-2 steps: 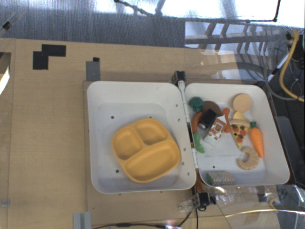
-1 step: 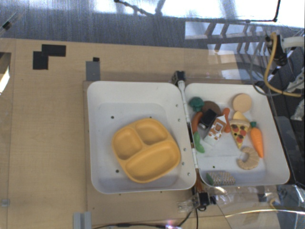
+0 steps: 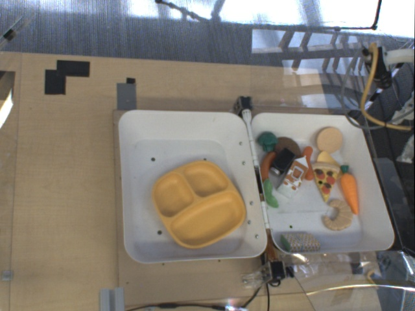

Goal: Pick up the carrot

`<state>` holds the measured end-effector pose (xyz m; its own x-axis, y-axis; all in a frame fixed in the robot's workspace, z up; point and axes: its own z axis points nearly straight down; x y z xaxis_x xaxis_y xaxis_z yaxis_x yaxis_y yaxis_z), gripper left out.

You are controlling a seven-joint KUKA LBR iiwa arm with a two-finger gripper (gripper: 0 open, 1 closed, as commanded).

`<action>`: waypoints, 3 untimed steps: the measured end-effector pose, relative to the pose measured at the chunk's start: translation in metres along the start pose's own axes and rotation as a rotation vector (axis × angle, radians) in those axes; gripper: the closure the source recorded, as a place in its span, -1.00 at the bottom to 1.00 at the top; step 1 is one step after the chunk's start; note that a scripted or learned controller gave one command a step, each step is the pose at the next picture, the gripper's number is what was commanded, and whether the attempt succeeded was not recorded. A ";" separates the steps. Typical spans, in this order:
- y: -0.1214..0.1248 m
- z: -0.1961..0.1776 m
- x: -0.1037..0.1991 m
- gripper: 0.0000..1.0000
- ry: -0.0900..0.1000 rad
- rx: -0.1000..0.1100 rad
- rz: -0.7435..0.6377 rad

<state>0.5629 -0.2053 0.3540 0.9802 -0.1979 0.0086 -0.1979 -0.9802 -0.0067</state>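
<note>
The carrot (image 3: 350, 192) lies in the right bin (image 3: 384, 237), just to the right of the pizza slice (image 3: 326, 177), almost touching it, with its green top pointing to the far side and its thin tip pointing to the near side. Below the pizza slice, and close to the tip of the carrot, there is a ring-shaped bread (image 3: 338, 214); above the pizza slice there is a round biscuit (image 3: 329, 138). Well to the left of the pizza slice lies another long orange piece (image 3: 266, 166) (it can be mistaken for the target, I think, but it has no green top that I can see). About the gripper, I cannot tell if it is open or closed. I judge that the task is at its first step: the approach is not yet made and the carrot is not lifted. The next move needs a descent over the thick middle of the carrot, with the jaws across its short width, taking care not to catch the pizza slice beside it.
</note>
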 end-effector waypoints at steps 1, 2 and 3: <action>0.000 0.000 0.000 -1.00 0.000 0.000 0.000; 0.000 0.000 0.000 -1.00 0.000 0.000 0.000; 0.000 0.000 0.000 -1.00 0.000 0.000 0.000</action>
<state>0.5629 -0.2053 0.3540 0.9802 -0.1979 0.0082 -0.1979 -0.9802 -0.0065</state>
